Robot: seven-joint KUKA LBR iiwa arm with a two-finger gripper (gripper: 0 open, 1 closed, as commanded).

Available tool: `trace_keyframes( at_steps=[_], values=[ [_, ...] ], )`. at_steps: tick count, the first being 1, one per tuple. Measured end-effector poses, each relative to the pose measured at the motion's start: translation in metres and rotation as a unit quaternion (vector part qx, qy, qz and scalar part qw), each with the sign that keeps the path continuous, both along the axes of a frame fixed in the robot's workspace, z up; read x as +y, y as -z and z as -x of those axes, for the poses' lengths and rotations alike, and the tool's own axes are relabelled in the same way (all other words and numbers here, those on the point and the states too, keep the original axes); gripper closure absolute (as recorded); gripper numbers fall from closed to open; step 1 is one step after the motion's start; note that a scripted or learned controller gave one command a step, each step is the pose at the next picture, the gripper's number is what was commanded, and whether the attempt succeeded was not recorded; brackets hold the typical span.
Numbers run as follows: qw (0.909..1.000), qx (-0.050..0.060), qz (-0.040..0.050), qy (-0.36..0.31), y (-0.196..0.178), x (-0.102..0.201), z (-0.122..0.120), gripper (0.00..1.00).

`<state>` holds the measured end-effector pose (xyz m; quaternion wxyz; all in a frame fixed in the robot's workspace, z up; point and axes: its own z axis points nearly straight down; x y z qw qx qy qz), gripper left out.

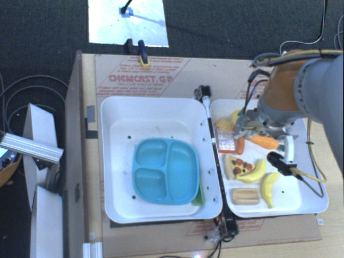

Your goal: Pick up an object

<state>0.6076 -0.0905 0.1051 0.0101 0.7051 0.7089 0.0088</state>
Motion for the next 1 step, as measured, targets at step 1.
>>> trace_keyframes(
  at_steps=[1],
  values=[
    [1.0,0.009,-0.002,-0.001,-0.1319,0.0491,0.057,1.0]
  ],
)
